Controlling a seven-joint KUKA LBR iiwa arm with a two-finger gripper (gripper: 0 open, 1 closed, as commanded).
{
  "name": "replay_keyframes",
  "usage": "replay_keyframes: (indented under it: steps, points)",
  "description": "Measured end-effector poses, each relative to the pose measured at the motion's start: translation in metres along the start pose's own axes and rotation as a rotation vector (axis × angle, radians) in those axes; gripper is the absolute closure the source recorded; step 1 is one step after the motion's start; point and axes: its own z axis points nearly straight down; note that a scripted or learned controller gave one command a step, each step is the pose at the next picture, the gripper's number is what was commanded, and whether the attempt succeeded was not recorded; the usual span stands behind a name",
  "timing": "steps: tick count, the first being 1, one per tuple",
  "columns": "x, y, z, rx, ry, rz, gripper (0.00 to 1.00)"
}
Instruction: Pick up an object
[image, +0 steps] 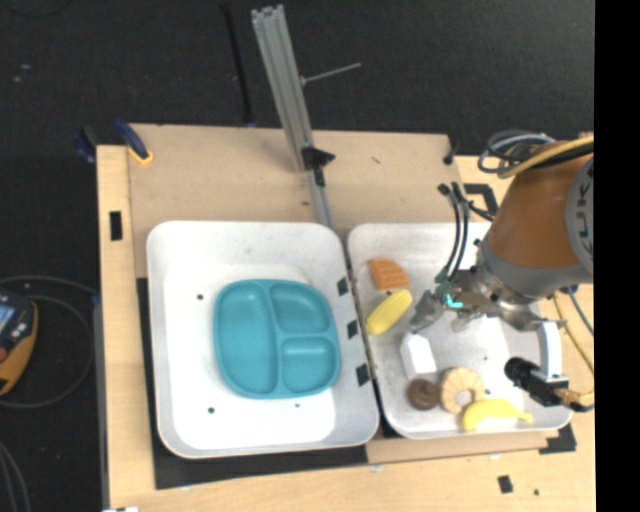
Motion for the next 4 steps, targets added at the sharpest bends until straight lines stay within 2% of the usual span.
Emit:
replay_keyframes:
  steps: [1, 3, 4]
  points:
    - [0.000, 0.000, -0.001, -0.002, 0.000, 0.000, 0.00]
    - [-0.012, 0.001, 0.101, 0.000, -0.001, 0.002, 0.00]
    - [-0.013, 0.003, 0.088, -0.005, -0.001, 0.008, 1.00]
